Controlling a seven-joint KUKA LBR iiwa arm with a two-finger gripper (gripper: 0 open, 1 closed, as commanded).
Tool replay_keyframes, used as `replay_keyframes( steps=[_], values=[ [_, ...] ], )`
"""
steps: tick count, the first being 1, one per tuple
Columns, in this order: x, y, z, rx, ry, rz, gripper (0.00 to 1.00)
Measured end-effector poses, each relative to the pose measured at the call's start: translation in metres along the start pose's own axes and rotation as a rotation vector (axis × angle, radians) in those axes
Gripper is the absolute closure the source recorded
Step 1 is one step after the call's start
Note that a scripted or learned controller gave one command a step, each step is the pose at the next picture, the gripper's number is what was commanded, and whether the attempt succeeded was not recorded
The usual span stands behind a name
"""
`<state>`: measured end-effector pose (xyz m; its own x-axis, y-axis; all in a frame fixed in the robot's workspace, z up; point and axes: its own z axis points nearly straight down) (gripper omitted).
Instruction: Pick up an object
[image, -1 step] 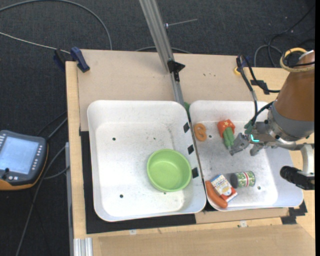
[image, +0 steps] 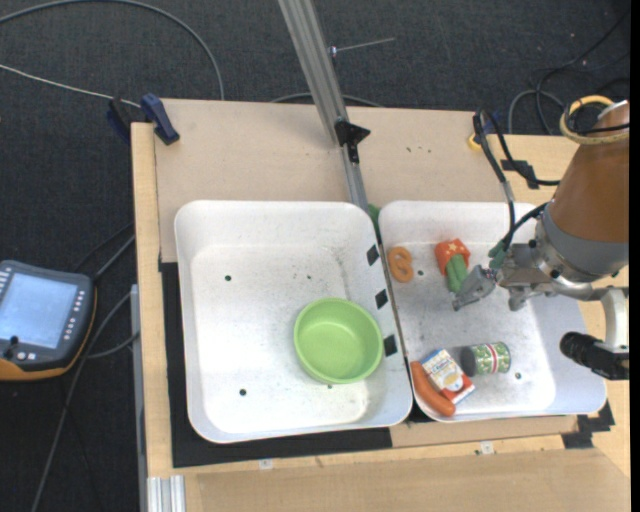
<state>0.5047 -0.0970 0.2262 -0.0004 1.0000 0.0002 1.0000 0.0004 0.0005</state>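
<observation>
Right bin (image: 520, 222): the gripper (image: 472, 291) hangs low over its middle, fingers too dark and small to tell whether apart or together. Just left of it, a red-and-green toy (image: 454, 260), shape unclear, possibly touching the finger tip. An orange ring (image: 401, 264) lies near the bin's left wall. Along the front: a green can (image: 487, 358) on its side, a small carton (image: 446, 369) and an orange-red piece (image: 431, 396) partly under the carton. Left bin (image: 250, 240): a green bowl (image: 338, 341), upright. Arm cut off at right edge.
</observation>
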Motion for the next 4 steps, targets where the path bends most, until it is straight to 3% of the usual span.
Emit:
replay_keyframes(
  steps=[2,3,4],
  values=[
    [-0.001,0.002,0.103,0.006,0.001,0.0,0.0],
    [0.0,0.002,0.132,0.002,0.0,0.0,0.0],
    [0.0,0.002,0.12,0.0,0.0,0.0,1.0]
  ],
)
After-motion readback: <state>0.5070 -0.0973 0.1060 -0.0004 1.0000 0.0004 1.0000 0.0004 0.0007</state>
